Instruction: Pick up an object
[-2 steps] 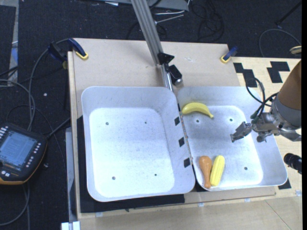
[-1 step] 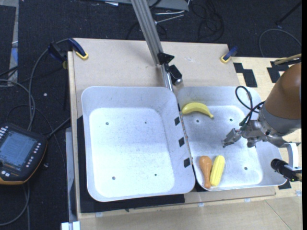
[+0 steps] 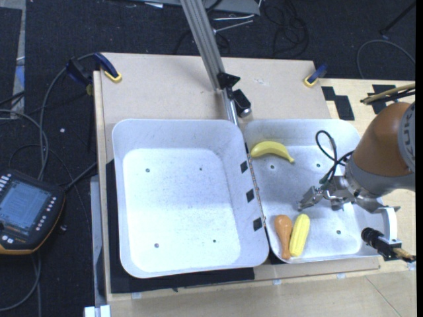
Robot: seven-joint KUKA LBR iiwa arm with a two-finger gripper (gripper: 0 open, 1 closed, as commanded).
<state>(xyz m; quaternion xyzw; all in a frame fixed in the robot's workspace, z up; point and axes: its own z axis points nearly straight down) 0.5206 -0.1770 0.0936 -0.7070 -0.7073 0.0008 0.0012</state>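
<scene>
- Dark carpet floor all round a pale wooden bench (image 3: 172,84); cables trail over the floor at left and top.
- Right bin (image 3: 330,246) holds three things: a banana (image 3: 271,151) near its upper left, and an ear of corn (image 3: 299,234) lying touching an orange carrot-like piece (image 3: 283,233) near its front left corner.
- Corn is yellow, set roughly upright in the view, carrot piece on its left side.
- Gripper (image 3: 308,200) hangs low over the middle of the right bin, just above the top end of the corn, pointing left.
- Jaws look slightly parted with nothing between them; no object is gripped.
- Arm (image 3: 390,144) comes in from the right, orange band above a grey wrist, a black cable looped beside it.
- Left bin (image 3: 122,177) is white with faint grey speckle and a few small dark dots on its floor.
- Two bins meet edge to edge, black tabs along the seam.
- Slanted metal pole (image 3: 205,38) runs from the top down to the seam between the bins, a black clamp at its foot.
- Yellow and blue clamps (image 3: 109,68) sit at the bench's back corners.
- Handheld control pad (image 3: 23,210) with a lit screen lies on the floor at far left.
- Black tape marks on the bench at upper right.
</scene>
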